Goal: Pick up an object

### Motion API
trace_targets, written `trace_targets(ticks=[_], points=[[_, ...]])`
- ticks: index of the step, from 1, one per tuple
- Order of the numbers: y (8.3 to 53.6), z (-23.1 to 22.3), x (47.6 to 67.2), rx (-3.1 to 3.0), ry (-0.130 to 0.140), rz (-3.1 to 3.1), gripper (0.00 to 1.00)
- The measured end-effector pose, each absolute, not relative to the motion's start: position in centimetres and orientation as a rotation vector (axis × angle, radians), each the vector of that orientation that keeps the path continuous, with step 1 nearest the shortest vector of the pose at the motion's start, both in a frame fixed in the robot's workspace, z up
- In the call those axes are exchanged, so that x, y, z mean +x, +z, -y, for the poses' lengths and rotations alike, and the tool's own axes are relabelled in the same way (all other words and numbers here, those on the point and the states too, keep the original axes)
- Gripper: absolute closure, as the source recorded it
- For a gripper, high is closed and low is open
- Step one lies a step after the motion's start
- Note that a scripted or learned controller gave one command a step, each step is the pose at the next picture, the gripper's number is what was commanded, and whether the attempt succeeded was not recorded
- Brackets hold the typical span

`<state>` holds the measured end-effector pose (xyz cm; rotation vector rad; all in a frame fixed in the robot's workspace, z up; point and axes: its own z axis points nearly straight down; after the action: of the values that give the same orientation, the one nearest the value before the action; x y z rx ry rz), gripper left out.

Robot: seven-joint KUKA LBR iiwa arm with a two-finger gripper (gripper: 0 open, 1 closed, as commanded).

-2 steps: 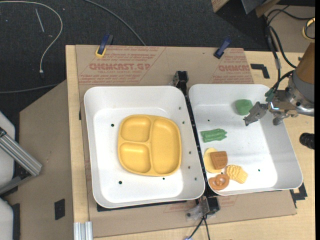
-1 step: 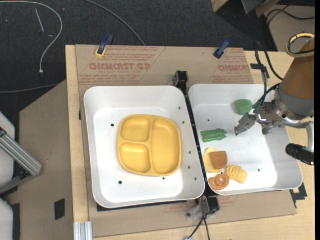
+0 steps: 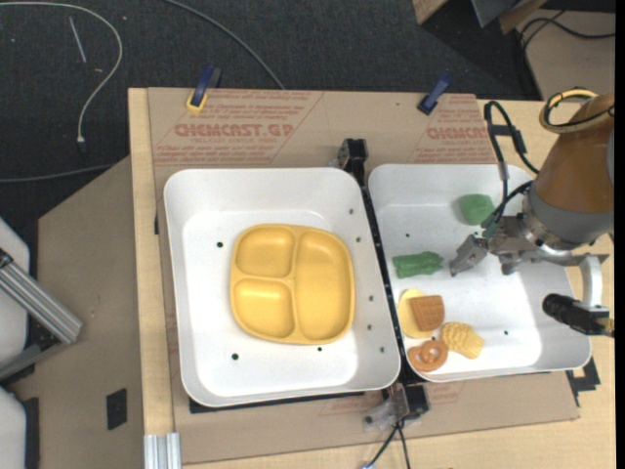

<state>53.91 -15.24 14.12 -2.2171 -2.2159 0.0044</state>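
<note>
My gripper (image 3: 484,260) hangs over the middle of the right bin (image 3: 547,345) with its fingers spread open and nothing between them. A long green piece (image 3: 418,264) lies just left of the left fingertip, apart from it. A rounder green piece (image 3: 476,208) sits a little behind the gripper. Along the bin's front left lie a brown toast slice (image 3: 426,312) on a pale yellow disc, an orange pretzel (image 3: 428,356) and a bumpy yellow piece (image 3: 462,340).
The left bin (image 3: 195,262) holds a yellow divided plate (image 3: 292,282). The grey arm with its orange band (image 3: 576,179) comes in over the right bin's right side. Black cables (image 3: 503,140) run along that bin's back edge.
</note>
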Motion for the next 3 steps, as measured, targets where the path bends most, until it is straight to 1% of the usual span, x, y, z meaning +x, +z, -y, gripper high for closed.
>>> trace_targets(ticks=[1, 2, 3], points=[[8.8, 15.1, 53.8, -2.216, 0.005, 2.216, 0.0], [10.3, 15.2, 54.0, -2.221, -0.002, 2.221, 1.0], [16.0, 15.8, 53.3, -2.226, -0.005, 2.225, 1.0]])
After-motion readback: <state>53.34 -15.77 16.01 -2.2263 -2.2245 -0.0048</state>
